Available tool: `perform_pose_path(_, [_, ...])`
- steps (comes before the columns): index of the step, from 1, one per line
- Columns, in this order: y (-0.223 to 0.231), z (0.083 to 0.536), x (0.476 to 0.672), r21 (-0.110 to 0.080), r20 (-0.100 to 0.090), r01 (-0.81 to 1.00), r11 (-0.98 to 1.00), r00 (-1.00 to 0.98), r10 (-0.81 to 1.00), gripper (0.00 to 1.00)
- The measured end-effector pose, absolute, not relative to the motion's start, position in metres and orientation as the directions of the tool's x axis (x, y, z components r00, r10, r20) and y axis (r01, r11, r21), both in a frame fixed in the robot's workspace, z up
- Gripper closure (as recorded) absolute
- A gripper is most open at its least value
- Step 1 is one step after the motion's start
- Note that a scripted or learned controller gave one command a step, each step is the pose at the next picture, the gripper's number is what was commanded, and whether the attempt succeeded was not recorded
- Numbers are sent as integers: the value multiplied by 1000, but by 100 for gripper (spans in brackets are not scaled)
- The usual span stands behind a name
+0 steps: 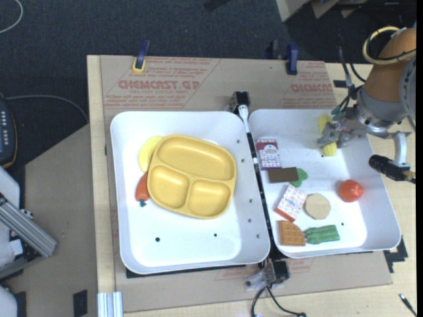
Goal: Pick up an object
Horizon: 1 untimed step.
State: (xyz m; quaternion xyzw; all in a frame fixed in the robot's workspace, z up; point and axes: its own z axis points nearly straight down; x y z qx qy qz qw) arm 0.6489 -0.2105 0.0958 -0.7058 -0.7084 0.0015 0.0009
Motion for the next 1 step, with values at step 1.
perform_pose_path(1, [-218, 157, 653, 9, -4, 1000, 1, -1, 1000, 100])
